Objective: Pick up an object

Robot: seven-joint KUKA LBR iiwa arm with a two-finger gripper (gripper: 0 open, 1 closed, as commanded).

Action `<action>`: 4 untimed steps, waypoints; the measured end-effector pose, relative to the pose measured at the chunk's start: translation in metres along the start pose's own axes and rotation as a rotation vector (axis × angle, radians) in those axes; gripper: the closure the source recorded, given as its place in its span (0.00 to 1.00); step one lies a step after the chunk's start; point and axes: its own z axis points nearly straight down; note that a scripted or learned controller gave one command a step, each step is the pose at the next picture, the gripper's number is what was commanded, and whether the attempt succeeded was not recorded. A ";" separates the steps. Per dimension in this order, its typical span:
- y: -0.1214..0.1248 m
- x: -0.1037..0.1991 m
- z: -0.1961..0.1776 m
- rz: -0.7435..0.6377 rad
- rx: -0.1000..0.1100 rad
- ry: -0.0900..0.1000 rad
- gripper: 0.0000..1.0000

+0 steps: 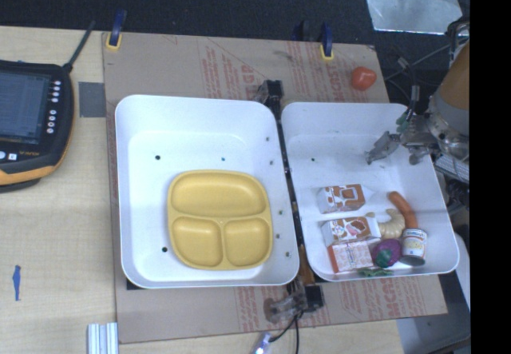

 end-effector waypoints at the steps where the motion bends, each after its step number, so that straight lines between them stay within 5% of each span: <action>1: -0.054 -0.009 -0.021 0.001 0.002 0.001 0.00; 2: -0.097 -0.011 -0.029 0.000 0.003 0.001 0.00; 3: -0.025 -0.011 0.065 -0.001 0.004 0.001 0.00; 4: 0.052 -0.011 0.064 0.000 0.001 0.001 0.00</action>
